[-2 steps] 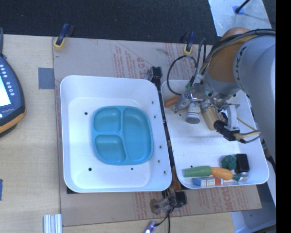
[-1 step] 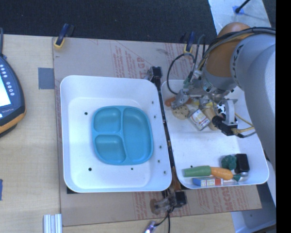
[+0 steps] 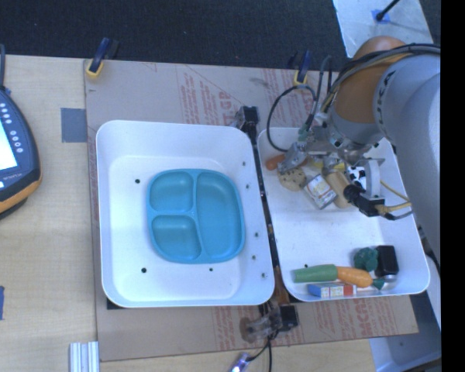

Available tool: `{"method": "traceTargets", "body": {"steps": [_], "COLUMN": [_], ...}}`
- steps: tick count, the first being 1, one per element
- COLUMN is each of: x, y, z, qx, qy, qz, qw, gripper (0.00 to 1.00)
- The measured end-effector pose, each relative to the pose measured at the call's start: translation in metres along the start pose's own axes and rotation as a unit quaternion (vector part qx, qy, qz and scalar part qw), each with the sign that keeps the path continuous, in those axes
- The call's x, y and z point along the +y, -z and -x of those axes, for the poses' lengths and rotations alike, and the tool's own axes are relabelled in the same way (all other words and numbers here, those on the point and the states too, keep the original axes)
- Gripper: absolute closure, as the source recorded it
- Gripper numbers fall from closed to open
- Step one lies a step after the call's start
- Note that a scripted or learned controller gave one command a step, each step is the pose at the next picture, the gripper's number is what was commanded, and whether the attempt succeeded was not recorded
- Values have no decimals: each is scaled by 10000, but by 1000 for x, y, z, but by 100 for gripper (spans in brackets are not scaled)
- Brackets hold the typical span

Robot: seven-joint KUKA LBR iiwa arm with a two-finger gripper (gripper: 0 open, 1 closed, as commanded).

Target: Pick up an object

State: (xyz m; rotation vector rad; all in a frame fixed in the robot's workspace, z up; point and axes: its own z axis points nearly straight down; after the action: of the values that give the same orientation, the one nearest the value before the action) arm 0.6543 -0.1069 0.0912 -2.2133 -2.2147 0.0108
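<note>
Presently: gripper (image 3: 319, 155), finger state indiscernible, low over a cluster of small objects (image 3: 319, 184) at the far end of the right bin (image 3: 403, 285); blue divided plate (image 3: 195, 215) in left bin (image 3: 124, 277)

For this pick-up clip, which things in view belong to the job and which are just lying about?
Belongs to the job:
- gripper, low over the right bin
- cluttered small items beneath it
- green and orange pieces at the bin's near edge
- black block

Just lying about:
- blue divided plate in the left bin
- handheld controller
- clamps
</note>
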Motion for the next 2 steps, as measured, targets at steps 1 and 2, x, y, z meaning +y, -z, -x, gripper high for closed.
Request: {"method": "traceTargets", "body": {"steps": [1,2], "x": [-32,0], "y": [0,0], "z": [5,-1], "qx": [-18,2], "qy": [20,-1], "qz": [38,-11], "qw": [10000,10000], "gripper": [0,0]}}
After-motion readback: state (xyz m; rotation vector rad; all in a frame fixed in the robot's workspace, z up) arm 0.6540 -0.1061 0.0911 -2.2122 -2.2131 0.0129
